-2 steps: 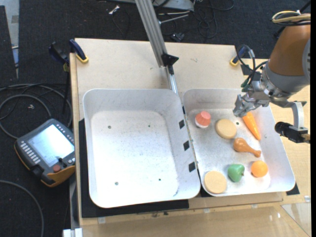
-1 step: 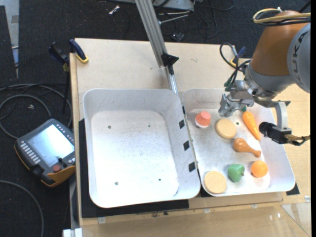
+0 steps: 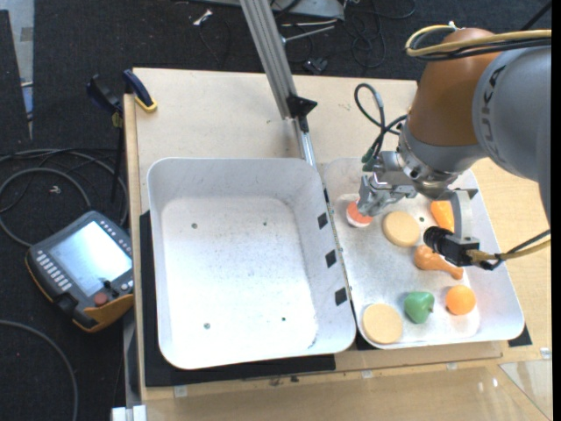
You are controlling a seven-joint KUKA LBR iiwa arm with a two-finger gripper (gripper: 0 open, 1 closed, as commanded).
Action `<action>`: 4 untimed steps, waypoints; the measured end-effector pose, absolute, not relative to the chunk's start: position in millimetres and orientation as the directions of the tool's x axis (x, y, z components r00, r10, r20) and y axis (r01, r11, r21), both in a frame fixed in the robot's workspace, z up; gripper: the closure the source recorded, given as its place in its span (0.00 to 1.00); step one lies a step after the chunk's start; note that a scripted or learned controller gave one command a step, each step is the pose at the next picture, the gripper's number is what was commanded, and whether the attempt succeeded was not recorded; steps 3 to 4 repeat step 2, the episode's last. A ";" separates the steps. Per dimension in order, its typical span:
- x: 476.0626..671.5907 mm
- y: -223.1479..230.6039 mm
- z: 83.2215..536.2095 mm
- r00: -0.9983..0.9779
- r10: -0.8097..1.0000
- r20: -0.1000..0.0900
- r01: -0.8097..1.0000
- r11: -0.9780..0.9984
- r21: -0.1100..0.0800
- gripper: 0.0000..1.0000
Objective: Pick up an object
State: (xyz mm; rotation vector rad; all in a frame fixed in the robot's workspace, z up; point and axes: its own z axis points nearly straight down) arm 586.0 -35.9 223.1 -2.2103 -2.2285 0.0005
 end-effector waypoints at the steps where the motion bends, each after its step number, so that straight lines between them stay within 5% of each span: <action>1: 565.3 17.3 229.7 -0.008 1.000 0.002 1.000 0.008 -0.002 1.00; 2: 556.2 60.3 228.6 -0.008 1.000 0.001 1.000 0.008 -0.002 1.00; 4: 556.2 60.3 228.6 -0.008 1.000 0.001 1.000 0.008 -0.002 1.00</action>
